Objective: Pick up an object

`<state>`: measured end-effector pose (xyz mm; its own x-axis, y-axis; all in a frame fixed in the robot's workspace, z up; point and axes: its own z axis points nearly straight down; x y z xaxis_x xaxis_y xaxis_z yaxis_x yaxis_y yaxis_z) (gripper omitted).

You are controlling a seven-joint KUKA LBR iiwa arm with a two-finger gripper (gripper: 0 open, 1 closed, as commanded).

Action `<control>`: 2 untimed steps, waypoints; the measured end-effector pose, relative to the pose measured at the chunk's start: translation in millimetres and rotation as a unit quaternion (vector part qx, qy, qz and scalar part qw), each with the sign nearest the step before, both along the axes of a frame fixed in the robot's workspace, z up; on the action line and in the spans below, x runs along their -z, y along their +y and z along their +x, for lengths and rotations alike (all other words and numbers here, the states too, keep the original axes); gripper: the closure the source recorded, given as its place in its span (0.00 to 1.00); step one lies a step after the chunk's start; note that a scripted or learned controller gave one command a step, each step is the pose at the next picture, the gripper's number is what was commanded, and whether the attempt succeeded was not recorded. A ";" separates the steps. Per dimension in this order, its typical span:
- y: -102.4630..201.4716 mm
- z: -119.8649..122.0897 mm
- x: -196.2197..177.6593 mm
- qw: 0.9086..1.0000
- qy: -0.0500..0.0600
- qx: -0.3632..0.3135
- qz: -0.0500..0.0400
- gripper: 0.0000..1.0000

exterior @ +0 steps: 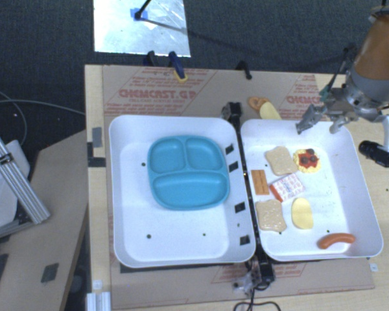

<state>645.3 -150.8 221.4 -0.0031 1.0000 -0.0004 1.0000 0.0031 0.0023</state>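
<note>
Tool (322, 119) spread wide and holding nothing at upper right, above the bread slice (281, 160); flat food could slip out when it descends.

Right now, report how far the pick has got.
Nothing looks picked yet. The two-finger gripper hangs open over the far edge of the right white bin, with nothing between its fingers. The toy food lies in that bin: tan bread slice, small pizza piece, orange sausage. Left: descend, close on one, lift.
</note>
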 end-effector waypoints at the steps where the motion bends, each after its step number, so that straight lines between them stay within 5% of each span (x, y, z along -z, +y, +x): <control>1: -24.6 -57.8 131.9 1.000 0.002 0.004 0.002 0.00; 2: -56.6 26.0 69.7 1.000 -0.007 -0.001 -0.003 0.00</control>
<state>671.3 -207.4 151.7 -0.0051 1.0000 -0.0059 0.9999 0.0052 0.0156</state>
